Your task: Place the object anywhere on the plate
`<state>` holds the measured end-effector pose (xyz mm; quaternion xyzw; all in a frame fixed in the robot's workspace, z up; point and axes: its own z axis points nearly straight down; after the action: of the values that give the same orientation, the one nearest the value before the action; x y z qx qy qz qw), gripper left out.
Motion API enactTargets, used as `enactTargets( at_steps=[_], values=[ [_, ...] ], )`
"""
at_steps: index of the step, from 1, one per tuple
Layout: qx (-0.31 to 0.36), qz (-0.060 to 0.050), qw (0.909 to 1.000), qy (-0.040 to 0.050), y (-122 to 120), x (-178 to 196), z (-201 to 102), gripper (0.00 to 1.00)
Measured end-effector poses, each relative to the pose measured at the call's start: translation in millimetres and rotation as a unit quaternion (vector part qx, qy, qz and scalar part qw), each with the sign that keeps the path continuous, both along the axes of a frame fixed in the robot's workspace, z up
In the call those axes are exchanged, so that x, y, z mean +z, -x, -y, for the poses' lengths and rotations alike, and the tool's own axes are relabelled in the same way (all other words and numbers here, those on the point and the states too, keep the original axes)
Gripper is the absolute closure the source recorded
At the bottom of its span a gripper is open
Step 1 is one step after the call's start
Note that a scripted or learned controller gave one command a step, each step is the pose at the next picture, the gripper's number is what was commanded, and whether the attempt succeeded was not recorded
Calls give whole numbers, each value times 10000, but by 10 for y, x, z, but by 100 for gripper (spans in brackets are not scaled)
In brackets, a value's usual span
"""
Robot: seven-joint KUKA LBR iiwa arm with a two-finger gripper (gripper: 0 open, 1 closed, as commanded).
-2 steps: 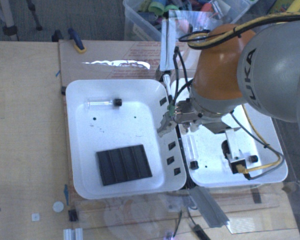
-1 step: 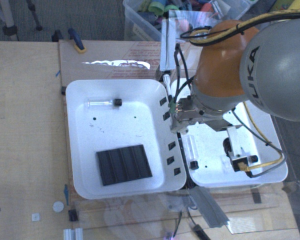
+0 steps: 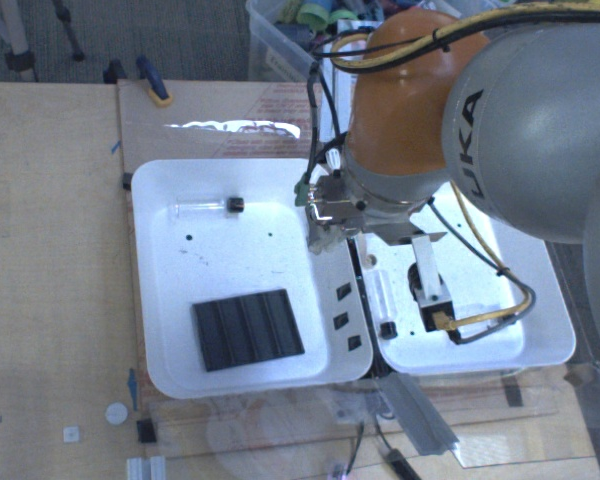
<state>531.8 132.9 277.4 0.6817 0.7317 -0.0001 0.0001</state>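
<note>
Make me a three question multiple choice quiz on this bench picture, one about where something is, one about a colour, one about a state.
1. Where does the black ridged plate lie?
A. left bin
B. right bin
C. bare bench

2. What colour are the two bins?
A. blue
B. white
C. black

3. How does the clear tube with a black cap lie?
A. upright
B. flat on the bin floor
C. on the plate

Answers: 1 A, it sits in the left bin's near part. 2 B, both rims show white. 3 B, it lies on its side, apart from the plate.
</note>
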Motion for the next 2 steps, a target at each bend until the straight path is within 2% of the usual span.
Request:
enactTargets(
  at_steps=[1,2],
  values=[
    [405,2,9992,2,-565,-49,-701,100],
    [810,17,9967,2,-1021,-264,-565,100]
  ],
)
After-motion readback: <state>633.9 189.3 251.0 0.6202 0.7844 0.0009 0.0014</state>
